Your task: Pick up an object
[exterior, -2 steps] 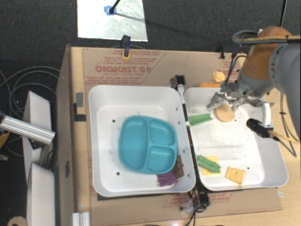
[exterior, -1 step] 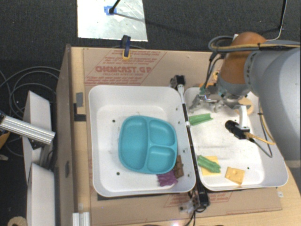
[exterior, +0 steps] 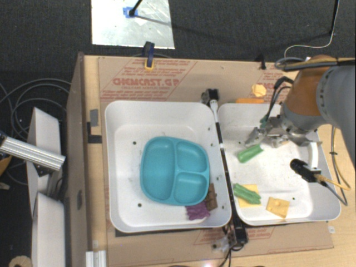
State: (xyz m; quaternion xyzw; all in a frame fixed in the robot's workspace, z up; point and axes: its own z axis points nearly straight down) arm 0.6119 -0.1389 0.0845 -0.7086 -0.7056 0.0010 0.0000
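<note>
the cardboard sheet [exterior: 167,74] under the bins bears red print; the biggest line reads "chemcast gp", and the smaller lines are too blurred to read. my gripper [exterior: 262,137] hangs over the right bin [exterior: 328,204], near its far left corner. i cannot tell how wide it stands, nor whether it touches anything. a green piece [exterior: 250,153] lies tilted on the bin floor just beside my gripper, on the near side. nearer the front, a second green piece [exterior: 242,192] rests on a yellow slab [exterior: 253,189], with an orange-yellow block [exterior: 277,206] close by. the left bin [exterior: 119,149] holds a teal divided plate [exterior: 174,171] and a purple scrap [exterior: 196,211].
</note>
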